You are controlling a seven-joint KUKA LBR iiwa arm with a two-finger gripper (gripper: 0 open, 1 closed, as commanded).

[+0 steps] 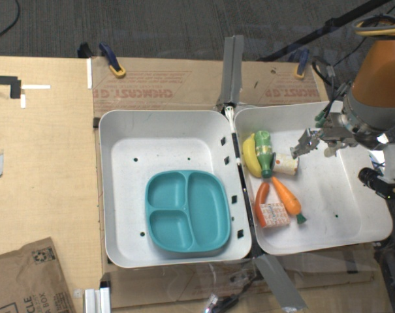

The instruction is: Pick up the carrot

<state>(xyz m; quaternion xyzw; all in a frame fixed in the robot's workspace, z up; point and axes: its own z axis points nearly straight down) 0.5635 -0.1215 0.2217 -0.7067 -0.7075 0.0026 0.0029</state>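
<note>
Camera view: hand [313, 142] open, holding nothing, well right of carrot [286, 197].

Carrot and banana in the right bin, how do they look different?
The carrot is orange with a small green tip toward the bin's near edge; the banana is yellow. The carrot is straight and tapered, lying at a slant; the banana is curved, close to the wall between the bins. The carrot lies nearer the camera, by a small box; the banana lies farther back, against a green bottle. Both lie flat in the right bin.

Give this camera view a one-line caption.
Gripper hovers above the right bin, up and right of the carrot; teal plate in left bin.
</note>
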